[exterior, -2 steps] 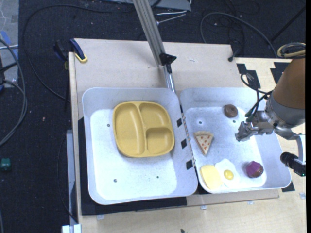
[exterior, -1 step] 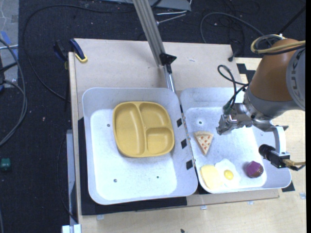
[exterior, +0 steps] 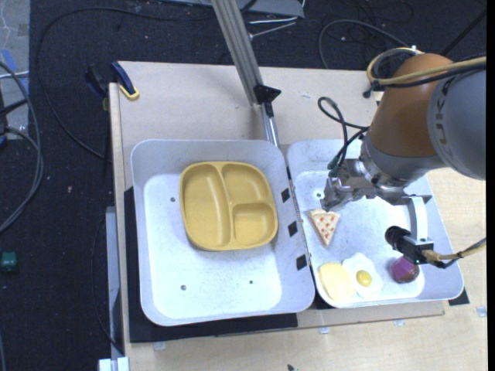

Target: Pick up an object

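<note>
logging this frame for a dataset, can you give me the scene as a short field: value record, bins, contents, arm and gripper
left bin: holds a yellow divided plate, lying flat
right bin: holds a pizza slice toy, a fried egg toy, a pale yellow piece and a purple object
arm: reaches in over the right bin
gripper: just above the pizza slice toy, finger state unclear
held item: none seen

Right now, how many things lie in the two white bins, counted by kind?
Yellow divided plate: 1
Pizza slice: 1
Fried egg: 1
Yellow cheese piece: 1
Purple toy: 1
Total: 5
</note>
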### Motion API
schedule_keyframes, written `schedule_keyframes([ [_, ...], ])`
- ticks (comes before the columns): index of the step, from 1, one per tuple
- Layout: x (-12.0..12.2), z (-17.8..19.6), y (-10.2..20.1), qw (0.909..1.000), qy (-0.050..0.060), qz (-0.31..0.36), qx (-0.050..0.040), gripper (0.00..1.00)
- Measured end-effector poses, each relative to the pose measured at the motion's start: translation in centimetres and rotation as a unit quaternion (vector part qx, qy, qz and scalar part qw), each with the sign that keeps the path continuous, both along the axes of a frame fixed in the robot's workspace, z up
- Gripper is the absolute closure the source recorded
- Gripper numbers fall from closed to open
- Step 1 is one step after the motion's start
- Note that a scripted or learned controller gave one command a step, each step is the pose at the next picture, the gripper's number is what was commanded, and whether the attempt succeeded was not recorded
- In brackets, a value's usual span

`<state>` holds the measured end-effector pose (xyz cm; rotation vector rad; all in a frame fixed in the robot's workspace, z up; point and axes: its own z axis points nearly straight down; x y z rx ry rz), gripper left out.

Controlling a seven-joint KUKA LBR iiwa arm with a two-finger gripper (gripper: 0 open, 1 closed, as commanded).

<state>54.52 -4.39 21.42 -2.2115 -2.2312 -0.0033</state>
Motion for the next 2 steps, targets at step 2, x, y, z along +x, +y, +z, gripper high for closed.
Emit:
schedule_keyframes([
  [2,2.4,-1.0,11.0,1.0,0.0,0.0,0.0,1.0],
])
